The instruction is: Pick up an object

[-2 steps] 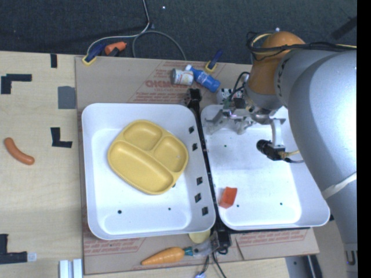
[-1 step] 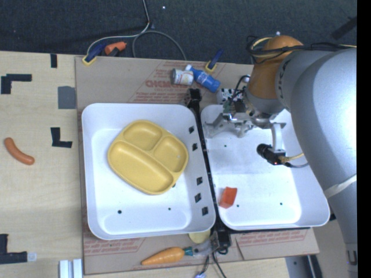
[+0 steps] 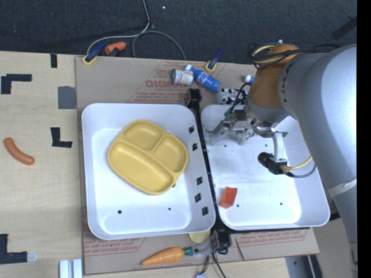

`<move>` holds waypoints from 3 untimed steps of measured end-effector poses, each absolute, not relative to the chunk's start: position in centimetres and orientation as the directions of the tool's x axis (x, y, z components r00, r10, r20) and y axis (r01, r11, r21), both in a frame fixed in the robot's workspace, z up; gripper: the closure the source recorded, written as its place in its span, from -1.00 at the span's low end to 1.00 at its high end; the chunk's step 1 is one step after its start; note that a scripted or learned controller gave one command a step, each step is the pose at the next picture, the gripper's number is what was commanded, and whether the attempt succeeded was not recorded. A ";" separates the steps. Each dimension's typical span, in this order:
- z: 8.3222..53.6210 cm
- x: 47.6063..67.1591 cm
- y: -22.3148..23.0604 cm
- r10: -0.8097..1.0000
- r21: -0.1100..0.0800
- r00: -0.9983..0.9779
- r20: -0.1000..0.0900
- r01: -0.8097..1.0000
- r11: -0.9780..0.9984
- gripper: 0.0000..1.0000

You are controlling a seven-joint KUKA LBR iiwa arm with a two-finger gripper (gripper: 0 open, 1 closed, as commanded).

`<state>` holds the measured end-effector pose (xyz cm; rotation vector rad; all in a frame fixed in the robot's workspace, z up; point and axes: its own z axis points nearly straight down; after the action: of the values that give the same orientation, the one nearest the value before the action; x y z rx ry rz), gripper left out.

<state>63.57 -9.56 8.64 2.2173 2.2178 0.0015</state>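
Red block (image 3: 228, 196) is my working target: small, orange-red, lying flat on the floor of the right bin (image 3: 293, 213), near that bin's front-left corner and just beside the divider where the two bins meet. I see nothing else loose in that bin. The gripper (image 3: 227, 127) sits toward the rear left of the same bin, low over the white floor and well apart from the block; metal linkages and cabling crowd the wrist from this slant, so I cannot tell how the gripper is set, and nothing is visibly held. The left bin (image 3: 95, 155) carries a yellow divided plate (image 3: 148, 155), lying flat and slightly rotated. Outside the bins I note a blue-and-white bottle (image 3: 196, 77) on the cardboard behind them, a toy carrot (image 3: 164, 256) on the cardboard in front, and a toy sausage (image 3: 19, 151) on the bench far to the left. Judgement on handling: the block looks light and probably rigid or firm foam, with a matte face that should not be slippery; not fragile. It is low-profile, so a grasp needs to come nearly down to the bin floor, straddling the block's narrower span. The risk I expect is its closeness to the bin wall and divider: one side of the grasp has little room there, and a light piece like this may skid on the smooth plastic if nudged before closing. The plate looks far too wide and flat to be the easier pick.
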 end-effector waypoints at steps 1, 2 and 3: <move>8.6 66.4 -11.5 1.000 0.003 -0.002 0.000 1.000 0.002 -1.00; 8.7 62.5 -10.0 1.000 0.001 0.000 -0.002 1.000 0.000 -1.00; 8.5 67.0 -9.5 1.000 0.002 -0.003 -0.001 1.000 0.003 -1.00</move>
<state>67.00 -9.53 8.52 2.2168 2.2232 0.0018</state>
